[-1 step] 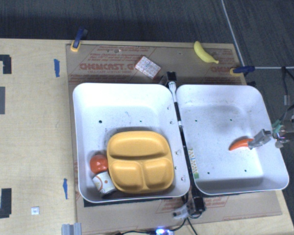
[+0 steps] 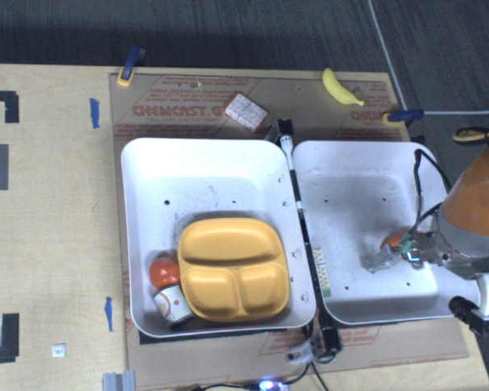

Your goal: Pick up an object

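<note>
Gripper (image 2: 383, 259) is lowered into right bin (image 2: 350, 165); jaw state cannot be told. Yellow tray (image 2: 232, 267) is seen in left bin (image 2: 204, 165).

We see a pale wooden tabletop (image 2: 49, 243) with black marks near its left edge. A brown cardboard sheet (image 2: 187, 108) with red print lies on it, held by blue clamps at the upper left (image 2: 131, 62) and upper right (image 2: 403, 116). Two white bins sit side by side on the sheet, the left bin (image 2: 138, 218) touching the right bin (image 2: 350, 169). Beyond them on the sheet lie a small printed packet (image 2: 245, 112) and a yellow banana (image 2: 341, 88), well apart.
</note>
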`<state>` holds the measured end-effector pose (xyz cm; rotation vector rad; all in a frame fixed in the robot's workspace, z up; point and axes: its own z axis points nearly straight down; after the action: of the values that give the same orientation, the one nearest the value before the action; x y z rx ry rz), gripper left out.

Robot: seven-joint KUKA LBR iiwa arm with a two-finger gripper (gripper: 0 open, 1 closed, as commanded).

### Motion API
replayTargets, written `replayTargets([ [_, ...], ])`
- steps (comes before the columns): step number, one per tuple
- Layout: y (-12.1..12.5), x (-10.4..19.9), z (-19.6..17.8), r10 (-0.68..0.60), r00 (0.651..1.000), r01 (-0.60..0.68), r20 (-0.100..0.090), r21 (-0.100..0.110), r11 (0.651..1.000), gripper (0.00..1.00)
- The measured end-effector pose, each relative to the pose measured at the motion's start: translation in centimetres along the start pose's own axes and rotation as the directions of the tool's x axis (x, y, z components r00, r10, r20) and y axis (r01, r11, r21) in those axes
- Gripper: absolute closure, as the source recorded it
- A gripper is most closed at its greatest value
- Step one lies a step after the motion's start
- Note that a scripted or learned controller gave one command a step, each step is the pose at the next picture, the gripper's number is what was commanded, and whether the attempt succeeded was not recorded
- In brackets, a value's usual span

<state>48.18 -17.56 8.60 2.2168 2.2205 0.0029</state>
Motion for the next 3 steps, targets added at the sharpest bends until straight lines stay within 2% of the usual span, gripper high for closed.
replayTargets([
  [1, 0.1, 0.0, -1.0, 0.003, 1.0, -0.003, 0.001, -0.003, 1.0, 1.0],
  [2, 3.5, 7.1, -1.5, 0.0, 1.0, 0.0, -0.001, 0.002, 1.0, 1.0],
  [3, 2.1, 1.2, -0.7, 0.002, 1.0, -0.002, -0.001, 0.005, 1.0, 1.0],
])
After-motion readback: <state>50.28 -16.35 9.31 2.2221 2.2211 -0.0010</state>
